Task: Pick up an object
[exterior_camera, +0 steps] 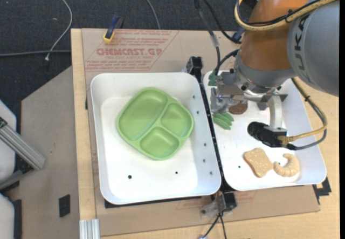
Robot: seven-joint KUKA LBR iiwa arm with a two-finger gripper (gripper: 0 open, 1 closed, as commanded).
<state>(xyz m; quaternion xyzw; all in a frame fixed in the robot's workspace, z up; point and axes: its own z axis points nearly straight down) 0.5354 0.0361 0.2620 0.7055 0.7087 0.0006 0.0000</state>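
Camera view: the fixed look down on both bins.
Gripper: the two-finger gripper (220,102) hangs low at about 10 o'clock in the right-hand shallow white bin (314,124), near the wall shared with its neighbour; whether it is open or closed I cannot tell.
Likely target: a small green fingered plastic piece (223,120), just beside the gripper at its 6 o'clock, lying on the bin floor and seemingly not held.
Other candidates: a brown round piece (237,108) at the gripper's 3 o'clock; a tan toast-shaped piece (257,161) and a tan curved piece (288,166) at about 5 o'clock in the same bin, well apart from the gripper.
Left bin: the left-hand shallow white bin (105,104) holds a green three-compartment plastic plate (155,123).
Step in hand: by my reading, the descent or grasp try; nothing is lifted yet.
Next move: probably a close on the green piece, then a straight lift clear of the wall.
Writing: "CHEMCAST GP" in red on the brown cardboard sheet (129,52) at 12 o'clock of the left bin; smaller lines under it are unreadable.
Arm lettering: "KU" on the grey arm (319,43).
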